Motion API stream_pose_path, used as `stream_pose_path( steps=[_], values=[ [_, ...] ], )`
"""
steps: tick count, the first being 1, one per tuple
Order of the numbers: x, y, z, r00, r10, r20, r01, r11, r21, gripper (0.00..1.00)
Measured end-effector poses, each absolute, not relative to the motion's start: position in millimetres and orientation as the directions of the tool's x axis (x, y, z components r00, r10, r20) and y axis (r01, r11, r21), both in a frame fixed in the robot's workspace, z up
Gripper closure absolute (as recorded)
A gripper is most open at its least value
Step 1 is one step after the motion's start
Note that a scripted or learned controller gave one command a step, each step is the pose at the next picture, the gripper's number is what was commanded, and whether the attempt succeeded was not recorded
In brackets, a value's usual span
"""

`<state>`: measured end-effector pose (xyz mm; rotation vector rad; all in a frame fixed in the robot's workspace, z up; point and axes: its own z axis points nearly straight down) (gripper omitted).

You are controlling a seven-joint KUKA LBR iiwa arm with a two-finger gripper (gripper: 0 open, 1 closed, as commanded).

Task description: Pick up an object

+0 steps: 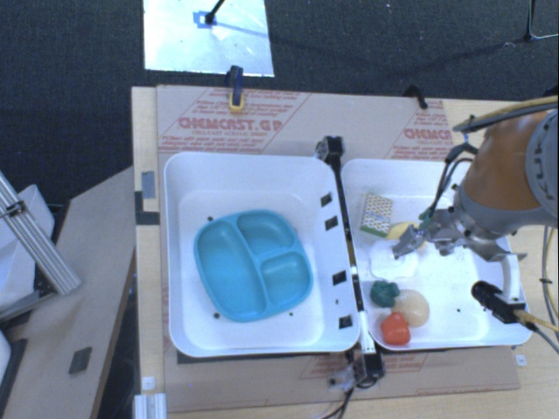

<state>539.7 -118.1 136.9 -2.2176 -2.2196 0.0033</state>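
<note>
Camera view is looking down on two white bins sitting side by side on the tabletop, and the arm is reaching in from the right over the right bin [454, 326]. The end effector [410, 244] is hanging above the left-middle part of that bin, pointing leftward; whether it is apart or together cannot be told at this size, and nothing is visibly sitting in it.

The relation that is mattering most: the yellow object [399, 230] is lying just beside the tip, slightly to its far-left, apparently touching the near-right corner of the patterned packet [376, 214]. The packet's long axis is running roughly far-to-near with a slight tilt. Judging from this, the yellow object looks like the nearest candidate, needing only a short leftward and downward move, though the packet against it may be crowding the approach.

Nearer the camera, three more things are clustering in the near-left corner of the right bin: a dark green object [384, 292], a pale round object [411, 307] just right of it, and a red object [396, 329] at the near edge, the last two touching. These are lying toward the near side of the tip.

The left bin [183, 317] is holding a blue divided tray [253, 264], lying flat near its middle, well apart from the arm.
</note>
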Motion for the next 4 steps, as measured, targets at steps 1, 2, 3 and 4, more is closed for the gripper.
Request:
stream_pose_path(
  steps=[1, 2, 3, 4],
  values=[
    [540.0, -118, 85, -0.001, 1.000, 0.001, 1.000, 0.001, -0.001, 0.00],
    [543.4, -119, 101, 0.000, 1.000, -0.002, 1.000, 0.000, 0.010, 1.00],
    [543.1, -113, 146, -0.004, 1.000, -0.001, 1.000, 0.004, 0.005, 1.00],
    [552.0, -121, 201, -0.004, 1.000, -0.002, 1.000, 0.004, 0.007, 1.00]
  ],
)
